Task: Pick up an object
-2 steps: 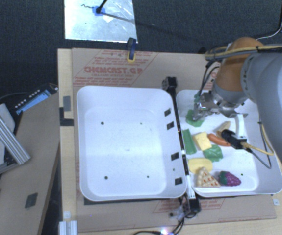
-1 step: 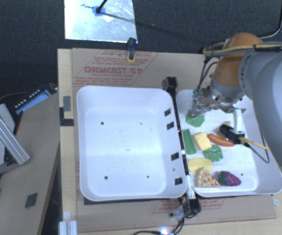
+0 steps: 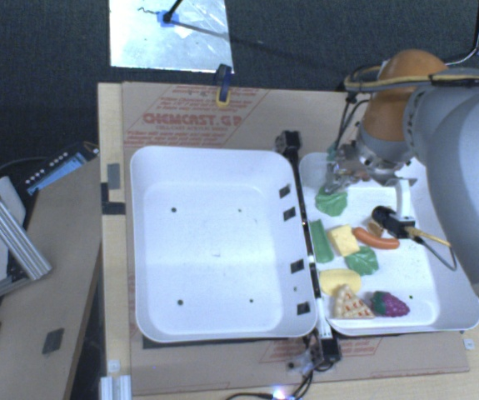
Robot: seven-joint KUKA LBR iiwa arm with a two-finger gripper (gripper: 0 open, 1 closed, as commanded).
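Note:
My gripper [image 3: 336,180] is down in the far left corner of the right bin [image 3: 456,307]. Its tip meets the top of a green leafy toy [image 3: 332,202], and the wrist hides the contact. Nearer the front lie a yellow block [image 3: 343,240], a red sausage [image 3: 376,240], a green lump [image 3: 361,262], a green strip [image 3: 320,242], a yellow banana-like piece [image 3: 337,281], a waffle wedge [image 3: 353,307] and purple grapes [image 3: 391,304].
The left bin [image 3: 152,223] sits beside the right one, with a black hinge divider [image 3: 306,240] between them. The big grey arm [image 3: 460,165] covers the right bin's far right side. A yellow-blue clamp [image 3: 222,86] stands behind the bins.

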